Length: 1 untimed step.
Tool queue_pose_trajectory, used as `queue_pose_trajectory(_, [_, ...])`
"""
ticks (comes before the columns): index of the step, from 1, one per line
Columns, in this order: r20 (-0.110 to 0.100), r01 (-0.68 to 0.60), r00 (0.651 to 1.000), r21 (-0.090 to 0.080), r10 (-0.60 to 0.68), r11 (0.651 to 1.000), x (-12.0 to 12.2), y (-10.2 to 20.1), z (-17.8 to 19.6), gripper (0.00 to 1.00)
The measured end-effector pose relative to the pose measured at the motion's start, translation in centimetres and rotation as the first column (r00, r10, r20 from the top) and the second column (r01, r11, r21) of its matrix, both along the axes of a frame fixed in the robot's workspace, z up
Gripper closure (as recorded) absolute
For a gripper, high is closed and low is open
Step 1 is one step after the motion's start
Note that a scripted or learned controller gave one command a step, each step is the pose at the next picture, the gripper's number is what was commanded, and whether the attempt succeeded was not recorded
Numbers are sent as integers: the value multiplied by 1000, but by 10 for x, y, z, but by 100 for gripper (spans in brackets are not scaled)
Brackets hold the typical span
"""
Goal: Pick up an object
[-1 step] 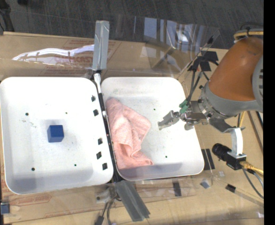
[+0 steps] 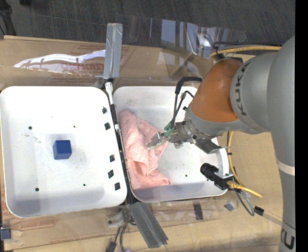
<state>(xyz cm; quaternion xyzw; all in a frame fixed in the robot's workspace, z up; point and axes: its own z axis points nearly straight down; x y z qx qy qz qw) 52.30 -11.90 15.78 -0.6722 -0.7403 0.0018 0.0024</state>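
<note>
A crumpled pink cloth (image 2: 140, 150) lies along the left side of the right bin (image 2: 143, 97). My gripper (image 2: 159, 140) hangs over the cloth's right edge, its tips right at the fabric. A small blue cube (image 2: 62, 149) sits near the middle of the left bin (image 2: 17, 109), far from the gripper. The arm's grey and orange wrist (image 2: 217, 93) covers the right part of the right bin.
A divider with black clips (image 2: 112, 140) runs between the two bins. Cables and a black fitting (image 2: 214, 173) hang at the right bin's near right corner. Brown cardboard (image 2: 49, 56) lies under the bins, with clear plastic film behind them.
</note>
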Motion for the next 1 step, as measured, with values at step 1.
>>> queue_pose_trajectory(1, [4,-132,991,1,132,991,23,-3,-66,0])
